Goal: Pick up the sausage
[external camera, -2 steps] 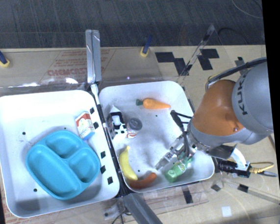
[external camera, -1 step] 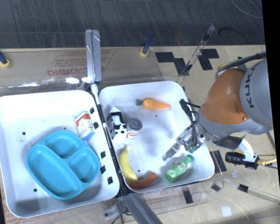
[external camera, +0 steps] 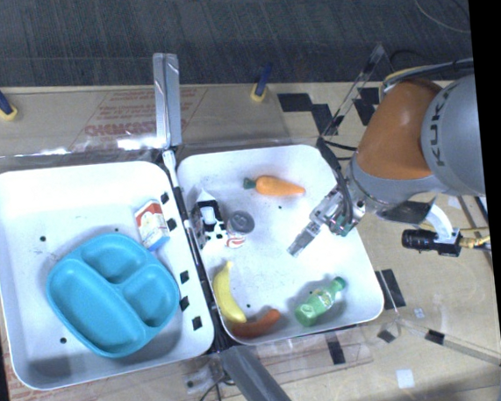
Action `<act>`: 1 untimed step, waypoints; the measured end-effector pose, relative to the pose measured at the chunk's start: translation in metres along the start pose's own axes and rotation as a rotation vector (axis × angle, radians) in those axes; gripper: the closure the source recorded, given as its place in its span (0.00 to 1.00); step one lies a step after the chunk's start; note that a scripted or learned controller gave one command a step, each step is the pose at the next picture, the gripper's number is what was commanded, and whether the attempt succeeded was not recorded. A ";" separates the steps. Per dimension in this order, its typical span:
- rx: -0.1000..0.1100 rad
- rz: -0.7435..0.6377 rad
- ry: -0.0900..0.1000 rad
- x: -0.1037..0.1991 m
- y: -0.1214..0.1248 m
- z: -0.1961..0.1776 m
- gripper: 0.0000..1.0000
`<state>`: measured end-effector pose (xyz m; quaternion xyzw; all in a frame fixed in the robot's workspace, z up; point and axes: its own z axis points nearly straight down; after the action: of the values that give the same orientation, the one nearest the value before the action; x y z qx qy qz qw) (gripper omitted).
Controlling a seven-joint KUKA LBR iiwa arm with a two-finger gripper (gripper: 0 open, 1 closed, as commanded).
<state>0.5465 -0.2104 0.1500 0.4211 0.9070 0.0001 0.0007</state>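
Hovering above the right bin [external camera: 340, 164], the tool [external camera: 300, 243] is seen apart from the sausage [external camera: 258, 324].
Its grip cannot be told; the sausage is partly hidden under the banana [external camera: 227, 296].

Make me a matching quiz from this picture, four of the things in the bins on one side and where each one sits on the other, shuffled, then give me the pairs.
Things:
1. sausage
2. carrot
3. green bottle
4. blue divided plate

Places:
A. far side of the right bin, near its back wall
B. left bin, lying flat
C. near edge of the right bin, just right of the banana's lower end
D. near right corner of the right bin, lying on its side

Pairs: 1-C, 2-A, 3-D, 4-B
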 end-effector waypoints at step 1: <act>0.001 0.146 0.000 0.005 -0.007 -0.013 0.00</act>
<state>0.5377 -0.2110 0.1629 0.4861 0.8739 -0.0002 0.0007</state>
